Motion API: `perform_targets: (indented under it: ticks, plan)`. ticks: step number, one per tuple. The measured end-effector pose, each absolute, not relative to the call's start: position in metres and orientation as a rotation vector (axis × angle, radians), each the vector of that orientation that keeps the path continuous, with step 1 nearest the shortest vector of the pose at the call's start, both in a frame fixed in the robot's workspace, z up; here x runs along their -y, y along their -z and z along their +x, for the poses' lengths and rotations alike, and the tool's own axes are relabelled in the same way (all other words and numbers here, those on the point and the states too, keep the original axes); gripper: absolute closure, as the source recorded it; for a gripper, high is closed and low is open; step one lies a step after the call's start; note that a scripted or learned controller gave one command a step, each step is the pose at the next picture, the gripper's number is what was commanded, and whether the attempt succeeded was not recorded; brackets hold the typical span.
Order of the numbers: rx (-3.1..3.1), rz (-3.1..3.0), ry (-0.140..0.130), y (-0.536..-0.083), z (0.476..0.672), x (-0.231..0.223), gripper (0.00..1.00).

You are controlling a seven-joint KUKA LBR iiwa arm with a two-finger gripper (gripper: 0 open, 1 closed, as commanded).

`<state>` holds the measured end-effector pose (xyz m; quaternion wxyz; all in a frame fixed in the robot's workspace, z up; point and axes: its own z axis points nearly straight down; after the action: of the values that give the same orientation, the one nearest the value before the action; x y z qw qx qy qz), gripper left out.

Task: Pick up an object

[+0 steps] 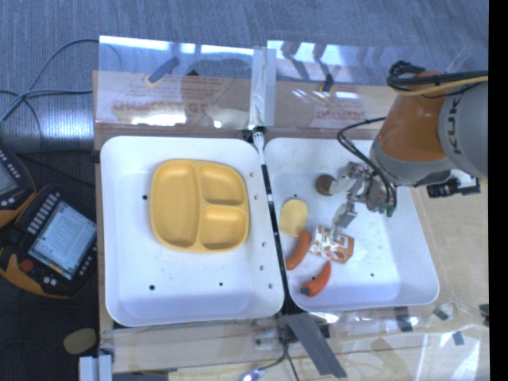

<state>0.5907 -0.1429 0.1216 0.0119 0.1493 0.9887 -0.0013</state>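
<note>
The gripper hung low in the right bin, its fingers slightly parted and closed on nothing, tips just above a crumpled red-and-white packet. A yellow lemon-shaped piece, two carrot-like pieces and a brown ball lay close by. The left bin held a yellow divided plate. The packet looked flat and slippery; a shallow pinch could skid off it.

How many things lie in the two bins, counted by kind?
Yellow divided plate: 1
Orange carrot-like pieces: 2
Pale yellow round piece: 1
Brown round piece: 1
Red-and-white packet: 1
Total: 6
</note>
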Motion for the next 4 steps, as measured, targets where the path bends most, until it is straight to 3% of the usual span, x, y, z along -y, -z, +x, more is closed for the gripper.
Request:
perform_targets:
  ticks: [1,2,3,4]
  plan:
    - [-3.049,0.468,0.005,-0.114,0.530,0.129,0.00]
    - [-2.798,1.263,-0.007,-0.113,0.503,0.126,0.00]
    - [-2.767,1.453,-0.001,-0.090,0.572,0.121,0.00]
    - [-2.766,1.449,0.004,-0.100,0.573,0.121,1.00]
